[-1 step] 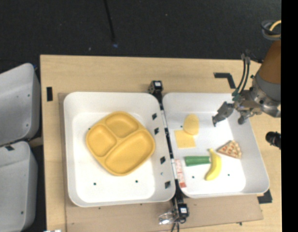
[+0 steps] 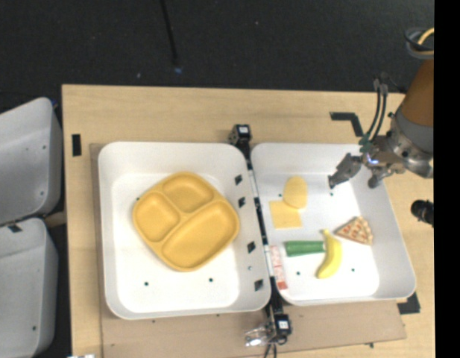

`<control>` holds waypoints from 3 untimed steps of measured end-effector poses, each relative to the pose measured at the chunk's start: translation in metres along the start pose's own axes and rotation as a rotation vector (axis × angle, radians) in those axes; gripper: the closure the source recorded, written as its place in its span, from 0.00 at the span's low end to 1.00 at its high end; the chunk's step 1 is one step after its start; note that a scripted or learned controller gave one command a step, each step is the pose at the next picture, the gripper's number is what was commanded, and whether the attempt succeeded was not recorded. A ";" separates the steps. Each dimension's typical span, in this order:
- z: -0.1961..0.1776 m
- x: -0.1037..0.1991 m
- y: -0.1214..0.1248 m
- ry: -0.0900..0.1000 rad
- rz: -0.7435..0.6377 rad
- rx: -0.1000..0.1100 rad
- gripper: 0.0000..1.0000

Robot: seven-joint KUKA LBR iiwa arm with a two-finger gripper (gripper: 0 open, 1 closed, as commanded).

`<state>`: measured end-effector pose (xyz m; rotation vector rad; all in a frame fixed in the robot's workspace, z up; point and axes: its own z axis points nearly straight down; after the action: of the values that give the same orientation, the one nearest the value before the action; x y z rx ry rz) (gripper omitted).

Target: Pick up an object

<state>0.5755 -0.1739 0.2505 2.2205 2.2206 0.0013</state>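
Your gripper [image 2: 361,171] hung with fingers spread, gripping nothing, over the right bin's [image 2: 390,274] far corner. The banana [image 2: 331,257], pizza slice [image 2: 355,230] and cheese [image 2: 286,215] lay below.

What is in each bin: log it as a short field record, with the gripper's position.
left bin: yellow divided plate
right bin: banana, pizza slice, green stick, yellow square, pale yellow round piece
gripper: above the right bin's far right corner, open, holding nothing
banana and green stick: touching or nearly so
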 end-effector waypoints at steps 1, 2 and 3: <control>0.049 -0.010 -0.004 -0.001 0.001 0.004 0.00; 0.110 -0.014 -0.010 -0.001 0.002 0.005 0.00; 0.152 -0.015 -0.011 -0.001 0.004 0.003 0.00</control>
<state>0.5648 -0.1885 0.0985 2.2261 2.2174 -0.0038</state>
